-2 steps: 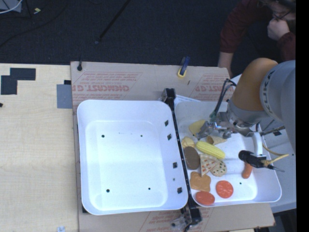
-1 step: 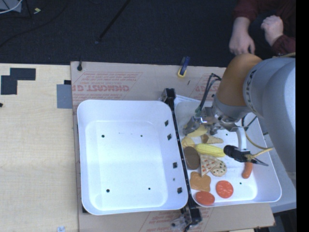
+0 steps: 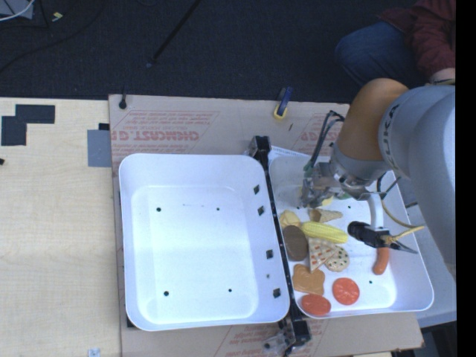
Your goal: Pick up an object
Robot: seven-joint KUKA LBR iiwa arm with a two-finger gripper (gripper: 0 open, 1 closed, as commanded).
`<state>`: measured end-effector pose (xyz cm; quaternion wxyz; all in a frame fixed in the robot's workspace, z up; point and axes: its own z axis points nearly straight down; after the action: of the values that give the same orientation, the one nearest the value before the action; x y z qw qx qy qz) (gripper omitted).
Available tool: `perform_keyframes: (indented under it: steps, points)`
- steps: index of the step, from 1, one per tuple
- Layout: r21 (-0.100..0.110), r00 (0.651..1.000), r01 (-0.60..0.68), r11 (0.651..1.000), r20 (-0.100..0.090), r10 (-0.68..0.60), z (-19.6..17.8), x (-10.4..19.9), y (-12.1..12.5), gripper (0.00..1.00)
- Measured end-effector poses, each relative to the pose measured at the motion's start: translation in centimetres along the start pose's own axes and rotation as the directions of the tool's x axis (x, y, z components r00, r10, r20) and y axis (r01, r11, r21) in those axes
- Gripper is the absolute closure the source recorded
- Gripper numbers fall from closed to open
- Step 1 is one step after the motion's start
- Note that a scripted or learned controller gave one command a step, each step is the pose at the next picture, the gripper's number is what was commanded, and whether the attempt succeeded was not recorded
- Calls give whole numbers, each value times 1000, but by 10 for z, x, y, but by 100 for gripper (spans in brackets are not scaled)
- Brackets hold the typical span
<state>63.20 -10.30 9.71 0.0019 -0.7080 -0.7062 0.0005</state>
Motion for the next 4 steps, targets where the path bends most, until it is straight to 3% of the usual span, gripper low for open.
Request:
perform_keyframes:
  steps: [1,2,3,4]
  points:
    - [-18,1000,8,1000,1,-8,-167,56,14,100]
    - [-16,1000,4,1000,2,-4,-352,62,-16,100]
    - [-11,1000,4,1000,1,-4,-447,74,-54,100]
    - [1,1000,0,1000,2,0,-440,28,-83,100]
